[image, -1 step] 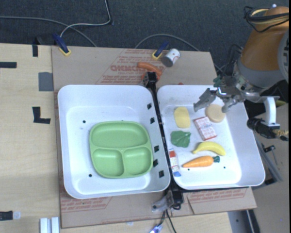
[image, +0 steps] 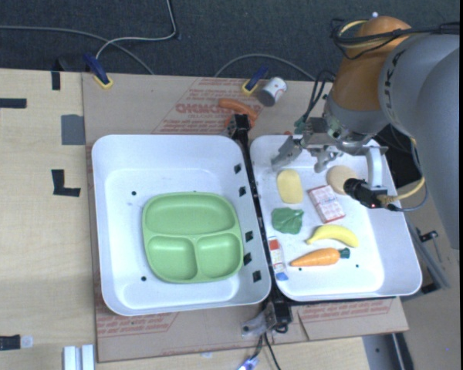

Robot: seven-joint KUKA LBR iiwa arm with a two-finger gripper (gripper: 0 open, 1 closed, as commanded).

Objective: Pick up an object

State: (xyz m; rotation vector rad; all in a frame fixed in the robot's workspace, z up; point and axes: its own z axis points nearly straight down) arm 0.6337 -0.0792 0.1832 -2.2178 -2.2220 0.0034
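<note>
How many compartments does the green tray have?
3. On the green tray in the left bin: one long compartment across the far side, two smaller ones side by side along the near side.

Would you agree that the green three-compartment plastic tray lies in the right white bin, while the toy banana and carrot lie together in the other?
Not quite: the camera view shows the green three-compartment plastic tray in the left white bin. The yellow toy banana and orange toy carrot lie together in the right white bin.
</note>
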